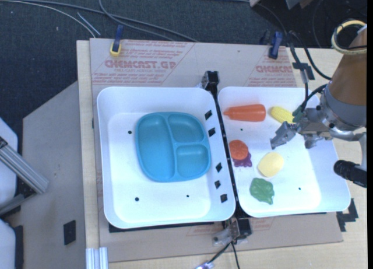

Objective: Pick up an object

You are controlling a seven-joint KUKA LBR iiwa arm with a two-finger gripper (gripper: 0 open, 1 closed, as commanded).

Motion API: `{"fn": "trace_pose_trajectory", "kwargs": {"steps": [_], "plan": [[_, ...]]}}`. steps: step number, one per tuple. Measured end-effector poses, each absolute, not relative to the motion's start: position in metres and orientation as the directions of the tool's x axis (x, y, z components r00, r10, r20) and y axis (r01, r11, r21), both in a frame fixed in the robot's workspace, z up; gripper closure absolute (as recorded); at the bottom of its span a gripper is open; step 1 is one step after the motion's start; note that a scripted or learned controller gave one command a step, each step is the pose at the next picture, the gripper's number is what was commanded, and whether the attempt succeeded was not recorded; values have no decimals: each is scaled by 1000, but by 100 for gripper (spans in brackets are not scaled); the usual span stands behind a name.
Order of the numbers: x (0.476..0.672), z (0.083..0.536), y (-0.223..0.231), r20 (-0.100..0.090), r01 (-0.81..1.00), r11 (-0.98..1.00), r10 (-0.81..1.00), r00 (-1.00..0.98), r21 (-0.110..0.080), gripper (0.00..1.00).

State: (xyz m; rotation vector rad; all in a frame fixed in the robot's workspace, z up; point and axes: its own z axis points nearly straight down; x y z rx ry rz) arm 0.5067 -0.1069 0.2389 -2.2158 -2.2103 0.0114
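Two white bins sit side by side on the bench. The left bin [111, 163] has a blue plate [173, 145] in it, a tray with three parts. The right bin [303, 195] holds the toy food.

The gripper [289, 133] hangs over the right bin, coming in from the right side. Its dark fingers [281, 138] point left and down. Nothing sits between them, but how wide they stand is too hard to see, so I cannot tell.

A yellow lemon [270, 164] lies just below the gripper, near it but not touching. A small yellow piece [281, 114] lies just above the gripper, close to its side. An orange carrot [245, 112] lies up and to the left, by the top wall of the bin. An orange and purple toy [239, 152] lies to the left, near the wall between the bins. A green toy [262, 190] lies lower down, under the lemon.
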Motion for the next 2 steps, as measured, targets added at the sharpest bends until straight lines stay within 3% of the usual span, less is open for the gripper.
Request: {"fn": "trace_pose_trajectory", "kwargs": {"steps": [1, 2], "plan": [[509, 244, -107, 1, 1000, 0, 1000, 0, -2, 0], [505, 190, -116, 2, 1000, -2, 1000, 2, -7, 0]]}}
